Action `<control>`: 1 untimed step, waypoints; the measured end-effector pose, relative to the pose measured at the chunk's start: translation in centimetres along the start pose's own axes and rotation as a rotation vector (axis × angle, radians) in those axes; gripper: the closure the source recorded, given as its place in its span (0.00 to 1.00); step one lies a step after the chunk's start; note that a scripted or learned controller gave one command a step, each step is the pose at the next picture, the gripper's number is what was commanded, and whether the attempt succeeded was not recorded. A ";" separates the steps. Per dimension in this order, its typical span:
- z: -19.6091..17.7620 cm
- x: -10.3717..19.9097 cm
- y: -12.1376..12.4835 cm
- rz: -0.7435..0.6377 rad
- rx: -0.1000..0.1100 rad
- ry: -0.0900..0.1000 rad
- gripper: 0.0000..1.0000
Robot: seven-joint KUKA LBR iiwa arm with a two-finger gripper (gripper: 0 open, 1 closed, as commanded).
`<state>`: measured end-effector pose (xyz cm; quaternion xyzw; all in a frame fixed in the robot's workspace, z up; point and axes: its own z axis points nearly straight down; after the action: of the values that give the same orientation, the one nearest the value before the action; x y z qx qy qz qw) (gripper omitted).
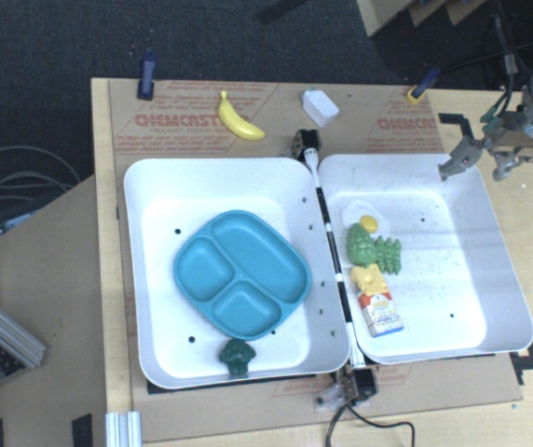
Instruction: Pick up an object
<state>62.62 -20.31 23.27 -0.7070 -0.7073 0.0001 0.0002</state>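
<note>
Toys lie clustered well to the left of and below the grey metal two-finger pincer (479, 159), which hangs over the upper right rim of the right shallow white plastic bin (453, 250) with its fingers spread apart and nothing between them. The likeliest pick, a green knobbly plastic toy (371, 249), sits against that bin's left wall, touching a small yellow round piece (368, 223) above it and a yellow block (366, 277) below, beside a small red-and-white carton (382, 312). I'd judge the green toy light, stiff and a little slick; take it across its narrow middle. Count: two bins, one blue sectioned plastic plate (240, 273) and one dark green broccoli toy (237, 354) in the left white bin (155, 250), one yellow plastic banana (239, 119) on the board behind.
</note>
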 end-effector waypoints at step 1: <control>11.6 6.6 0.0 0.000 0.001 0.001 0.00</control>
<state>62.58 -13.70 11.71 -0.7068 -0.7074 0.0002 0.0009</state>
